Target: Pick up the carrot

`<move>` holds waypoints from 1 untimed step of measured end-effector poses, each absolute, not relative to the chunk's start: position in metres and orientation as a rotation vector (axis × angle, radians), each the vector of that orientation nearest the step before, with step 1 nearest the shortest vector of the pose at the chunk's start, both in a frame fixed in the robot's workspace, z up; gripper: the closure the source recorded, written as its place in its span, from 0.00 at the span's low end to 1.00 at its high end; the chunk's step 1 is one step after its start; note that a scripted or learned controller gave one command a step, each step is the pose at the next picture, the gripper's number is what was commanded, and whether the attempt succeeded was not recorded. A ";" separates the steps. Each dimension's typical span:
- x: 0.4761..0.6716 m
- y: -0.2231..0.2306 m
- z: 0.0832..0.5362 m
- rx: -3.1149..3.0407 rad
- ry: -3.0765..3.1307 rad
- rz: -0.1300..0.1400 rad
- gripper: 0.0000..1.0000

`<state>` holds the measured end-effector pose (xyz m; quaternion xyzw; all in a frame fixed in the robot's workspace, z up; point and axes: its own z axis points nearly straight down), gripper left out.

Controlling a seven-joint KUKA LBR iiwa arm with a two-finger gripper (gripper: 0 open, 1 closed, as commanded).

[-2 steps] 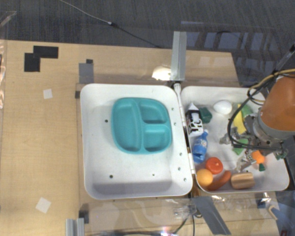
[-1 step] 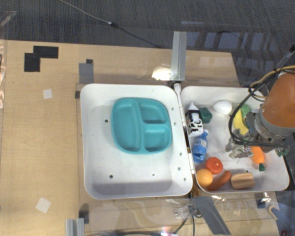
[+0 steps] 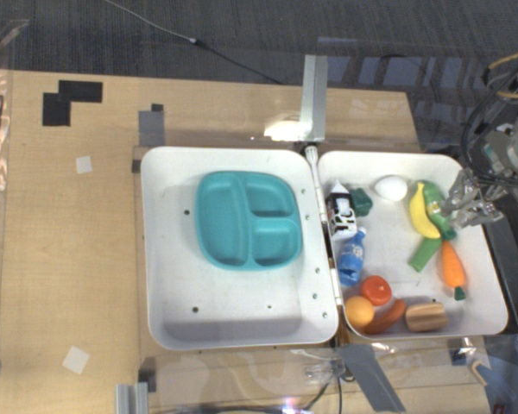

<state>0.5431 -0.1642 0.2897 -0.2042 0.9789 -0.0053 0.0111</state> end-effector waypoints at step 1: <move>0.511 -0.154 0.095 -0.524 3.089 -0.003 1.00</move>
